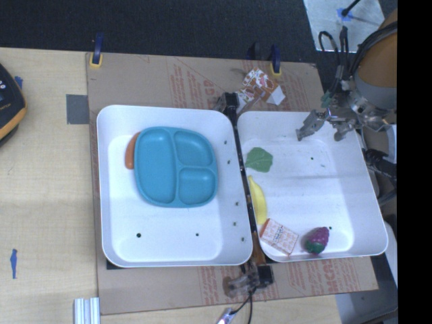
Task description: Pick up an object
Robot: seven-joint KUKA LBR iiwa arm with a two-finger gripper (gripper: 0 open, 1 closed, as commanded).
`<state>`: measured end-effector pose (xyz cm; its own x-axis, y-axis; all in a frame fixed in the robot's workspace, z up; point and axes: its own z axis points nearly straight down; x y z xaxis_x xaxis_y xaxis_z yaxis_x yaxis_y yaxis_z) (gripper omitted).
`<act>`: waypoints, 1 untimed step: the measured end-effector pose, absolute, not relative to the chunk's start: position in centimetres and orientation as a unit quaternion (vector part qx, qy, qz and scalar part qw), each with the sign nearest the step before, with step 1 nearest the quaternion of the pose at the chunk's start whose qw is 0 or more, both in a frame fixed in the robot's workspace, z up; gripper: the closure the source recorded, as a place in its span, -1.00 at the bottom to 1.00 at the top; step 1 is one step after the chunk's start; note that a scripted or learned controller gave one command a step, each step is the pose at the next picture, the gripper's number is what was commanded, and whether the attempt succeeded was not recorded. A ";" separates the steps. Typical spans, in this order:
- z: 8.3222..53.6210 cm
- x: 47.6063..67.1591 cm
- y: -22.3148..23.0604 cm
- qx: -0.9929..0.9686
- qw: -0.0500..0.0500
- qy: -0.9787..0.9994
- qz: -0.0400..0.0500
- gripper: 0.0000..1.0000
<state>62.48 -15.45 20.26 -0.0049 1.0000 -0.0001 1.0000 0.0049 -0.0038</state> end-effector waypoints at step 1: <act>24.2 58.0 -17.0 -0.706 0.001 -0.708 0.001 -1.00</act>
